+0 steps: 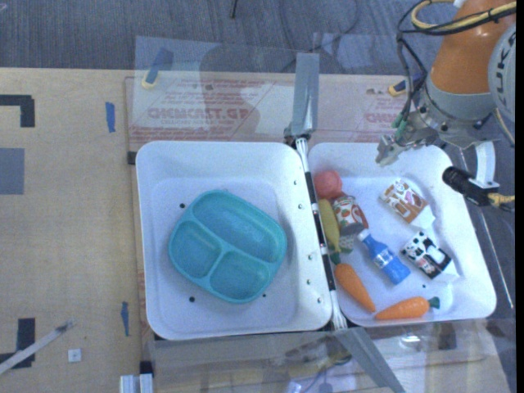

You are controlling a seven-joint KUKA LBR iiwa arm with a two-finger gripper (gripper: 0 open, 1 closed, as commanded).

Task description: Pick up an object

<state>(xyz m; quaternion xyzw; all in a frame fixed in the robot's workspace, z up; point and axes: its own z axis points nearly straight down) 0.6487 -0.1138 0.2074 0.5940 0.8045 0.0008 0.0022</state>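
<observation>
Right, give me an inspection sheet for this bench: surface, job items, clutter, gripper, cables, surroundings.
Surface: wooden bench bearing left white bin and right white bin.
Job's things: in the right bin, two orange toy carrots, blue toy bottle, black-and-white carton, orange-patterned packet, yellow toy banana, red ball, printed can.
Clutter: turquoise divided plastic plate in the left bin.
Gripper: two-finger gripper above the right bin's back edge, holding nothing.
Cables: yellow and black cables looped at the arm.
Surroundings: blue tape marks, grey carpet.
</observation>
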